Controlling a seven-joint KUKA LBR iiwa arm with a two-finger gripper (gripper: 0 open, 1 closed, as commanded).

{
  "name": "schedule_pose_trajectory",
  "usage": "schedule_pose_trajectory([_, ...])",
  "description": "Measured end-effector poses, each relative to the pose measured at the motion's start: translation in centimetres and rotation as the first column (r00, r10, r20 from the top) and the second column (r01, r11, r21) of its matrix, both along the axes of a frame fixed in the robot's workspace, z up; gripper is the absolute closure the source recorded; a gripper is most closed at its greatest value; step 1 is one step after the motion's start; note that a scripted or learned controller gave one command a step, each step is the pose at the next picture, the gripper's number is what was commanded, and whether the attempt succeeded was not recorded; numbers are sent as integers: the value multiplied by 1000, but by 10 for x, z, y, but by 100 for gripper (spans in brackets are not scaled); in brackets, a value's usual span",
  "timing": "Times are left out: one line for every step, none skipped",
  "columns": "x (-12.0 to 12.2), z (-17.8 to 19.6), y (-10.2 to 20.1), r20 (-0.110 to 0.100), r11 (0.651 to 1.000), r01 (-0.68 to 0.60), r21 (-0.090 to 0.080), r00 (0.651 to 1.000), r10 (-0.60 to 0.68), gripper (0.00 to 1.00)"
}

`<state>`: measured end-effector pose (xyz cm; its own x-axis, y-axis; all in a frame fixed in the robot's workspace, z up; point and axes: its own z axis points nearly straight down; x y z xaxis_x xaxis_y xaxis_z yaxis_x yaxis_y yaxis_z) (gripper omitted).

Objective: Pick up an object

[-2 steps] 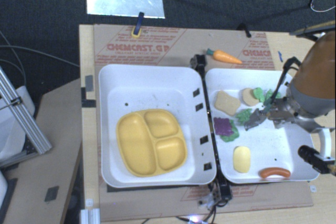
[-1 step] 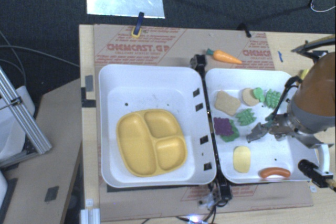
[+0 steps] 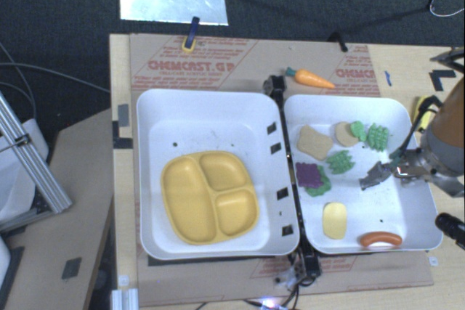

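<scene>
White plastic bins lie side by side on the bench. Left bin (image 3: pixel 149 156): holds a yellow divided tray (image 3: pixel 208 195) with three compartments, lying toward its lower half. Right bin (image 3: pixel 418 218): holds several toy foods. Upper part, from left to right: a tan bread slice (image 3: pixel 314 142), a round beige piece (image 3: pixel 344 133) and a green leafy piece (image 3: pixel 377 136) just beside it. Centre: a smaller green leafy piece (image 3: pixel 340 162); at the left wall, purple grapes on a green base (image 3: pixel 312 177). Lower part: a pale yellow oval piece (image 3: pixel 334 220) and, at the bottom rim, an orange-red sausage (image 3: pixel 380 239). An orange carrot (image 3: pixel 311 78) lies on the cardboard above the bins, outside both. Gripper (image 3: pixel 375 176): enters from the right of the frame over the right bin, between the leafy pieces and the sausage; whether its fingers are spread or closed cannot be told.
</scene>
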<state>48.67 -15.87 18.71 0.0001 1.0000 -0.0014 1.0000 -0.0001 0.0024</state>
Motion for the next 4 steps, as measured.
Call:
schedule_pose_trajectory([-1, -56, -35, -4, 1000, 2, 1, 1000, -2, 0])
schedule_pose_trajectory([0, -60, 47, -2, 1000, -9, 4, 1000, 9, 0])
schedule_pose_trajectory([2, 115, 60, 15, 1000, -8, -1, 1000, 8, 0])
schedule_pose_trajectory([0, 0, 21, -4, 1000, 1, 2, 1000, -1, 0])
